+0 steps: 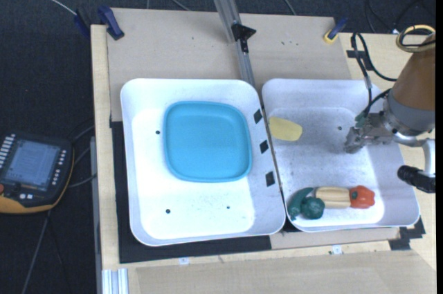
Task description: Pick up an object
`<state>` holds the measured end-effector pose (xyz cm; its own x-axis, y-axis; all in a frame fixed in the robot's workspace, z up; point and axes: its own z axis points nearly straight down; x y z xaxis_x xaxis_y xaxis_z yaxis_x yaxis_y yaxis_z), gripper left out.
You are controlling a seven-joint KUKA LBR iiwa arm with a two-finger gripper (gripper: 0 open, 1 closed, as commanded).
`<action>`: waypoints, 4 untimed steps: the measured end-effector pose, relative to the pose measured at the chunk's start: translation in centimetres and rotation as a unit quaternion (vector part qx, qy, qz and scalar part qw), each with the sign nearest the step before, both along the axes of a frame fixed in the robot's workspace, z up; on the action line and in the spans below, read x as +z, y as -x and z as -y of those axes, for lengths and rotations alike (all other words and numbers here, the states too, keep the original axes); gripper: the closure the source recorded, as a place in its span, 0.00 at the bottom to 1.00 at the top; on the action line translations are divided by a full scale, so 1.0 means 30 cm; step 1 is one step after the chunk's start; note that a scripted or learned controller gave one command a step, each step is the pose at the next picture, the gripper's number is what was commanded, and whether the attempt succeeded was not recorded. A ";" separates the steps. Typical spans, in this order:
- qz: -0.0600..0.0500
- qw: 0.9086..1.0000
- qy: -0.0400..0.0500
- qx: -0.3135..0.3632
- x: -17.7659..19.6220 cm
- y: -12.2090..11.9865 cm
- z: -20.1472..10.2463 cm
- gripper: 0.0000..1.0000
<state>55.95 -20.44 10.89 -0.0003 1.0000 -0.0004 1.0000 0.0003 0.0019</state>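
The tool [358, 138] is hovering low in the right bin [325, 95]; I cannot tell its state. The yellow piece [285, 129] is lying well apart, the toy cluster [331, 199] nearer. Descending here, it is risking closing on bare floor.

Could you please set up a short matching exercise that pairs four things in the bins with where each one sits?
Things:
1. blue plate
2. yellow piece
3. green toy
4. gripper

Places:
A. right bin, near corner by the divider
B. middle of the left bin
C. right bin, right-hand part, over the floor
D. right bin, far part, close to the divider

Pairs: 1-B, 2-D, 3-A, 4-C
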 end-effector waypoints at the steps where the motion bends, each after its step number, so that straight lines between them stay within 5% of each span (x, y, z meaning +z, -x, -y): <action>1: 0.001 1.000 0.000 0.000 0.141 -0.005 -0.003 1.00; 3: 0.002 1.000 0.000 0.000 0.454 -0.039 -0.011 1.00; 4: 0.000 1.000 -0.001 0.002 0.485 -0.065 -0.183 1.00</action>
